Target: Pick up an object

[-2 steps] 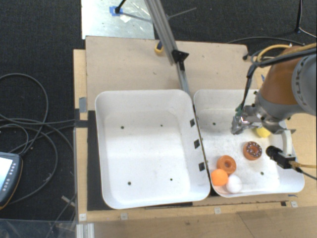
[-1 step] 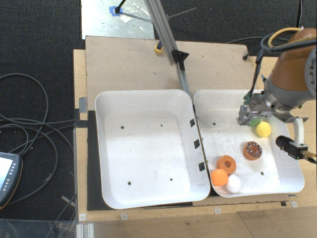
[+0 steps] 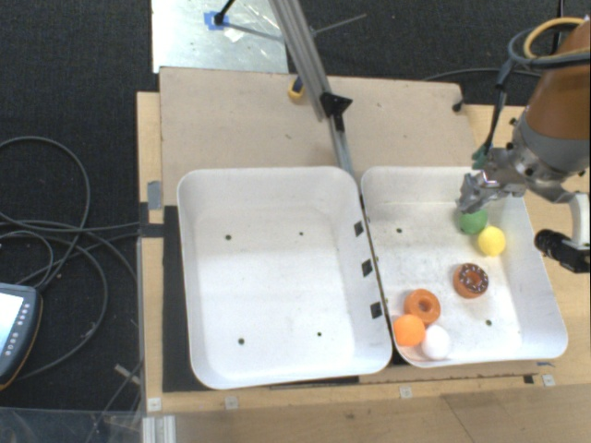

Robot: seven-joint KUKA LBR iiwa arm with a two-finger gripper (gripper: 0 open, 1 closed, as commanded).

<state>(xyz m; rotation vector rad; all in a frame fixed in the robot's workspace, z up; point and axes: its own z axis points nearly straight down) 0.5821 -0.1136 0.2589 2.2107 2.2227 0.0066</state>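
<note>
- The gripper (image 3: 480, 197) hangs right over a green ball (image 3: 474, 221) in the right bin (image 3: 545, 326), near that bin's far wall.
- The ball is round, so it has no long axis and points no way in particular; its top is hidden under the gripper.
- I cannot tell how the gripper is set, or whether it touches the ball.
- A yellow ball (image 3: 492, 241) sits just beside the green ball, on its near-right side, perhaps touching it.
- Nearer than the green ball lies a brown doughnut (image 3: 471, 280), flat, hole up.
- Well nearer, toward the bin's near-left corner, an orange doughnut (image 3: 423, 305), an orange ball (image 3: 409, 329) and a white ball (image 3: 435, 342) huddle together.
- The arm (image 3: 559, 109) is cut off by the picture's edge, right of the green ball.
</note>
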